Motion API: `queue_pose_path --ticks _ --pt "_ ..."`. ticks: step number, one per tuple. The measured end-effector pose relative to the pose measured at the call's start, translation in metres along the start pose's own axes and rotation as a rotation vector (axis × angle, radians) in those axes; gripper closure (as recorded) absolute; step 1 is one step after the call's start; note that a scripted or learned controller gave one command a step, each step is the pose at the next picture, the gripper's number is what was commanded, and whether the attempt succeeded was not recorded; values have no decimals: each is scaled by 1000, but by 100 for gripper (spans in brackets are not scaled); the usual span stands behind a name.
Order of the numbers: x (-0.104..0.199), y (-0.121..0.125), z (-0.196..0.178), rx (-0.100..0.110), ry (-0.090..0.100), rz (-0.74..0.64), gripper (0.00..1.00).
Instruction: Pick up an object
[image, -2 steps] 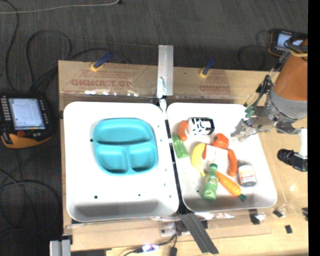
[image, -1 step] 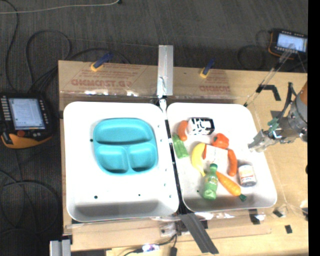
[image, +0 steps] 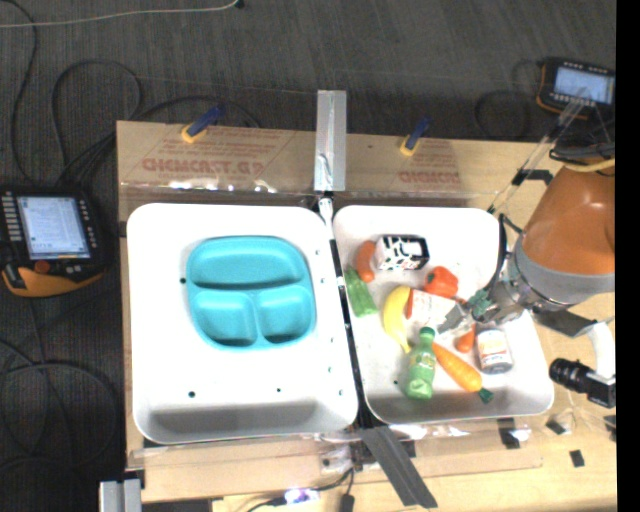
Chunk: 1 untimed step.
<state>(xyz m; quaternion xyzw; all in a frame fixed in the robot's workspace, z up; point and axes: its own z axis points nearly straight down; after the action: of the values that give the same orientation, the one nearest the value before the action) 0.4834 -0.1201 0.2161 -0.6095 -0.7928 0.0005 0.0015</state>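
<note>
1. Camera view from above: the arm reaches in from the right, and its gripper is low in the right bin, among the toy food.
2. The fingers look a little apart, and I see nothing between them — so no object is held, in my judgement.
3. Nearest to the gripper are a small white bottle with an orange cap, just beside it, and an orange carrot lying flat below.
4. The carrot is long and tapered with a green end. It is probably light, stiff plastic and somewhat slippery; I would take it across the thick middle.
5. The bottle is round and may roll, so hold it around the body.
6. More left lie a yellow banana and a green bottle, touching each other.
7. The left bin on the same surface holds a blue divided tray.
</note>
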Motion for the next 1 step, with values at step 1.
queue_pose_path --ticks 1 --pt "30 8 7 -1 0 -255 100"
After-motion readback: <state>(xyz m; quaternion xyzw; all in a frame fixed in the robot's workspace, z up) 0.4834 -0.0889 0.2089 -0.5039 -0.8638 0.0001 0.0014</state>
